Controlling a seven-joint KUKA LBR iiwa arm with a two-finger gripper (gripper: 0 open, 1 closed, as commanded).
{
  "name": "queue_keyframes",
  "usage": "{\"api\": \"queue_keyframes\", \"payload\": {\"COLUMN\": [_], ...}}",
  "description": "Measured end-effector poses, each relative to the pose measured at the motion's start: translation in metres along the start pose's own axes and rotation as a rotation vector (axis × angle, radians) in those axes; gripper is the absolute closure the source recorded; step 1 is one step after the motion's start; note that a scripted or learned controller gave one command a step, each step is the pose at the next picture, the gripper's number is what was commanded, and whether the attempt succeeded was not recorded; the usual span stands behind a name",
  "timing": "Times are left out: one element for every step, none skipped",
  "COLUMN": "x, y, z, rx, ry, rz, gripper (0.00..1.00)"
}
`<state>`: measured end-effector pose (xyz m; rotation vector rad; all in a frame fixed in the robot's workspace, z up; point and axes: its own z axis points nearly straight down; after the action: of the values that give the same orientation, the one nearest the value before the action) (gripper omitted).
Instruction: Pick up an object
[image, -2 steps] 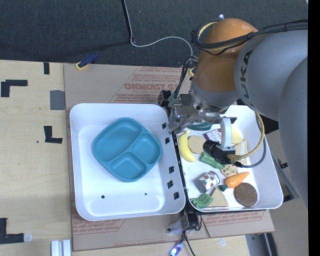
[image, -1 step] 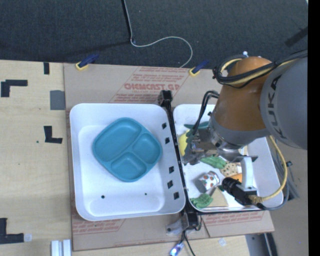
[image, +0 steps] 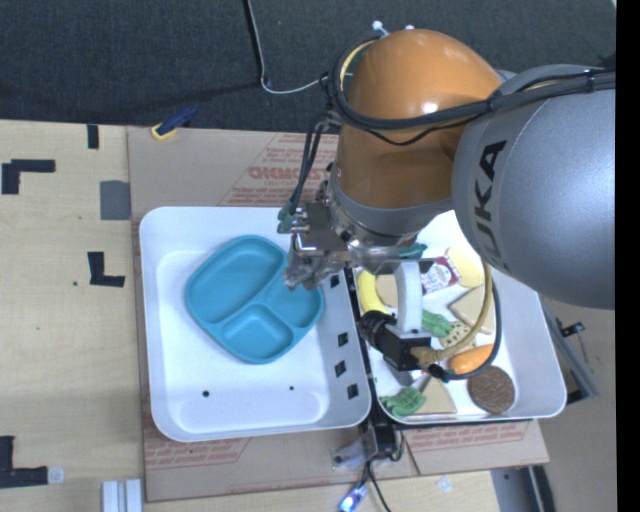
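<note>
A blue divided plate (image: 245, 298) lies tilted in the left white bin (image: 175, 400). My gripper (image: 301, 268) hangs low over the plate's right rim, close to the wall between the two bins. Nothing shows held in it. The arm's orange and grey wrist hides much of the right bin (image: 540, 400).
The right bin holds several small items: a yellow banana (image: 367, 291), a red and white packet (image: 441, 272), a pale cheese wedge (image: 466, 305), an orange carrot (image: 471, 360), a brown round cookie (image: 492, 390) and a green leafy piece (image: 405, 403). Bare white floor lies in front of the plate.
</note>
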<state>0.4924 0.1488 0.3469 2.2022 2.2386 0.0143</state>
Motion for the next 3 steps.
{"api": "queue_keyframes", "payload": {"x": [-0.069, -0.050, -0.051], "y": [-0.013, -0.008, -0.009], "z": [0.090, -0.054, -0.055], "rx": [0.019, -0.007, 0.009], "ry": [-0.010, -0.001, -0.008], "rz": [0.023, 0.012, 0.014], "gripper": [1.00, 1.00, 1.00]}}
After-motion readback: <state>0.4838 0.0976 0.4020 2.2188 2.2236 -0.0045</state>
